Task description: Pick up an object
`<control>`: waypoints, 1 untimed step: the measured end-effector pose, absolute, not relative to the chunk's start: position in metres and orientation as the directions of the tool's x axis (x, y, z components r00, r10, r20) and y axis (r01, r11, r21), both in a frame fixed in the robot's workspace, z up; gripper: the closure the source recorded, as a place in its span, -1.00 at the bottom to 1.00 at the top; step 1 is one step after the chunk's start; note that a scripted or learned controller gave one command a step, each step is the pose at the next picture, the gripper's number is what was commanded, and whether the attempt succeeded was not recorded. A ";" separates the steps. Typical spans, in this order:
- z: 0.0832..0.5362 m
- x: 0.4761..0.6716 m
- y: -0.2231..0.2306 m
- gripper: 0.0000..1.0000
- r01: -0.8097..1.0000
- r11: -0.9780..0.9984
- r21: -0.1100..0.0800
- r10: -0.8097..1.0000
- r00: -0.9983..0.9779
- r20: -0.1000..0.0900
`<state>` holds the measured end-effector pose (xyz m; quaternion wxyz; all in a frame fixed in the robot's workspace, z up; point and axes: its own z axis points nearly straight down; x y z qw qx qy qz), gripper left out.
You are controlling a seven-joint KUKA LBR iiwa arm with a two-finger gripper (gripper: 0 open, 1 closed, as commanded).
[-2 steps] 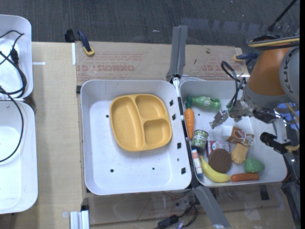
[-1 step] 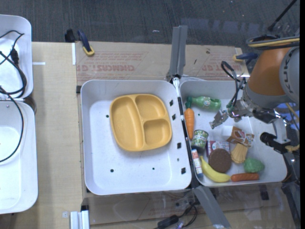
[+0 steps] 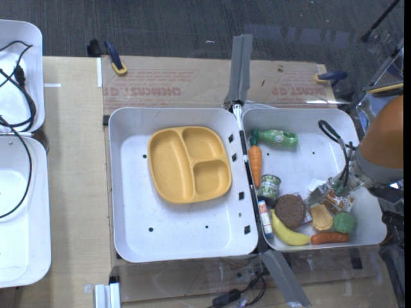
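Observation:
The right bin (image 3: 308, 115) holds a pile of toy food. A green bottle (image 3: 276, 137) lies at its back, with a carrot (image 3: 255, 164) and a small can (image 3: 269, 187) along the left wall. Near the front sit a brown round patty (image 3: 290, 210), a banana (image 3: 287, 231), a tan cracker (image 3: 321, 218), a green round piece (image 3: 345, 222) and an orange sausage-shaped piece (image 3: 329, 238). My gripper (image 3: 329, 194) reaches in from the right and hangs low over the front right cluster, just above the cracker and a small printed packet (image 3: 339, 203).
The left bin (image 3: 128, 223) holds a yellow divided plate (image 3: 189, 164). A metal post (image 3: 240, 69) rises behind the wall between the bins. A black cable (image 3: 331, 133) loops inside the right bin near the arm. White tubs (image 3: 19, 191) stand at far left.

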<state>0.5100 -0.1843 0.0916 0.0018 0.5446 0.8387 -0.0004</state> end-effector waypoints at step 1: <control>0.096 0.510 -0.184 1.00 0.914 0.406 -0.002 0.914 -0.406 0.000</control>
